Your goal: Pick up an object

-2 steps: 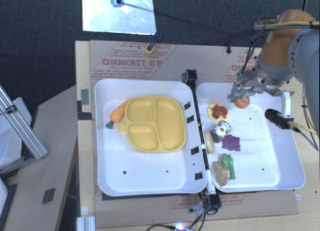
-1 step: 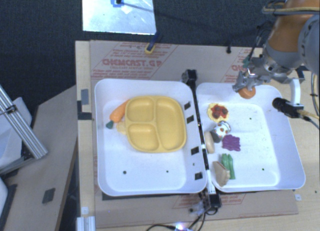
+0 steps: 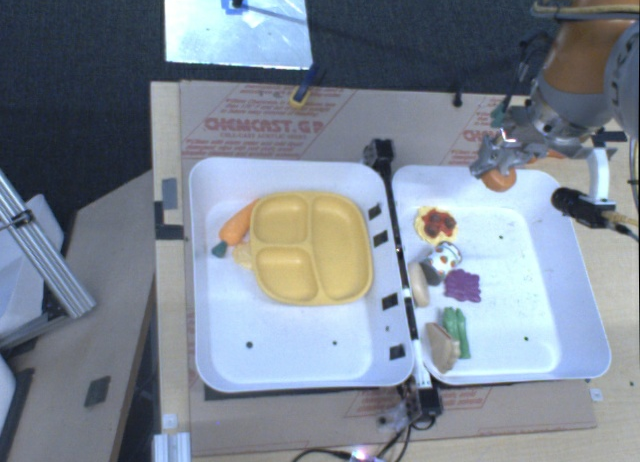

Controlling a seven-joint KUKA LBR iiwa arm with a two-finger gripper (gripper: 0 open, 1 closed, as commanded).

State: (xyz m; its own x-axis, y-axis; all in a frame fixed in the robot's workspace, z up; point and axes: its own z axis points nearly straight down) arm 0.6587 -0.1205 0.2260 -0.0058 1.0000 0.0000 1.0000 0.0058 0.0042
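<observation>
Lifting looks to be the step in hand, or something close to it: we see the hand at the far rim of the right bin, with a small orange object right under its fingers. We cannot tell whether those fingers are closed on the orange piece or merely touching it, so we would not call it held.

If the grasp is good, the next move calls for a straight rise clear of the rim. If not, we would need a fresh try, perhaps at the cluster along the bin's left side: a red-and-yellow pizza slice, a purple grape bunch, a green vegetable.

The left bin holds a yellow divided plate with a carrot beside it.
</observation>
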